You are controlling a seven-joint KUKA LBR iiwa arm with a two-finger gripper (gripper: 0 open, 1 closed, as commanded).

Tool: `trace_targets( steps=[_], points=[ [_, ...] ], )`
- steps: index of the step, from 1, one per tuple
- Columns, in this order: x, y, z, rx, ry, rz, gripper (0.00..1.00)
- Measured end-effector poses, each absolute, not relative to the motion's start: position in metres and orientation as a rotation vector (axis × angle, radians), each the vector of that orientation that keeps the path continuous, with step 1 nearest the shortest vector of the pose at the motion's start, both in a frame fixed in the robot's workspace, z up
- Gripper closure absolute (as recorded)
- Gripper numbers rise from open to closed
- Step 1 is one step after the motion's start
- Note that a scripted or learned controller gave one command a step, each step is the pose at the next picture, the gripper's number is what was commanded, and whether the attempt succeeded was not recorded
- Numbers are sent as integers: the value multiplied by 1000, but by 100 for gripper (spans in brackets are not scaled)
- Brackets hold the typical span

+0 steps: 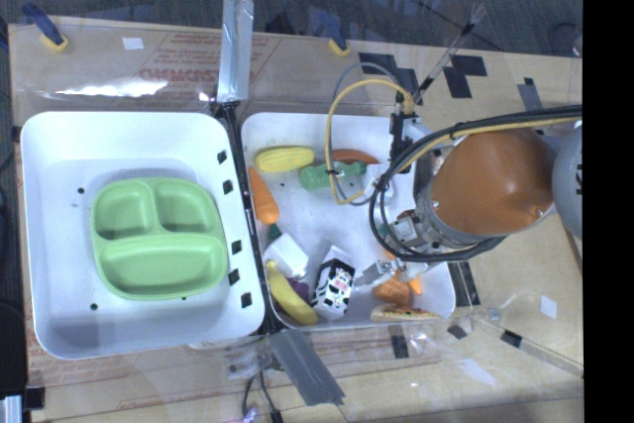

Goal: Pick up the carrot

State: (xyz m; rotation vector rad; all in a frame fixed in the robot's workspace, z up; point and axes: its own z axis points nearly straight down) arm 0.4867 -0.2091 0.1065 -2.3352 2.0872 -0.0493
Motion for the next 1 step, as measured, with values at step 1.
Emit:
trace_targets(
  steps=[1],
  points=[
    [487, -206, 113, -2343, 2080, -40, 100]
  ],
)
